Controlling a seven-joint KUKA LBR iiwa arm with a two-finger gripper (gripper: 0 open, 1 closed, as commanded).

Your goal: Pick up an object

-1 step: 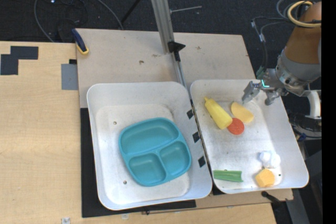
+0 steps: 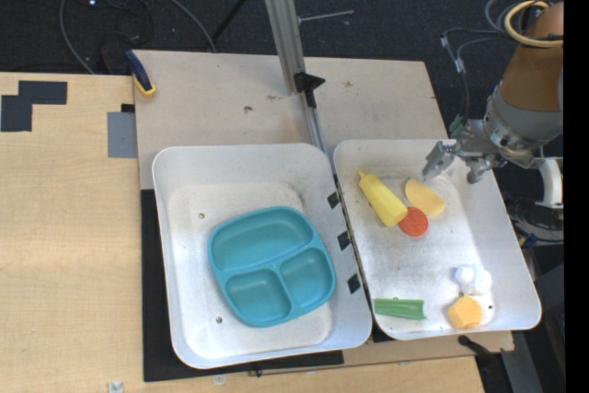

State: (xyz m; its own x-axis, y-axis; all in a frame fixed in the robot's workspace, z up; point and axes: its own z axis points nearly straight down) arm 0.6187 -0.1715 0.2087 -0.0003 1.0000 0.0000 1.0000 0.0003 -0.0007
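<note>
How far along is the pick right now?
Done: the gripper is over the right bin's far edge, fingers spread. In hand: nothing; it hangs near the pale yellow piece, not on it. Left: descend, close on an object, lift.

The arm [image 2: 532, 78] ran off the right edge; the small white thing [image 2: 465, 276] beside the orange piece [image 2: 467, 312] was too small to identify.

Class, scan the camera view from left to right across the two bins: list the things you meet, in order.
Teal divided tray → yellow bottle → red ball → tool. Others overlap in order, so they are omitted.
</note>
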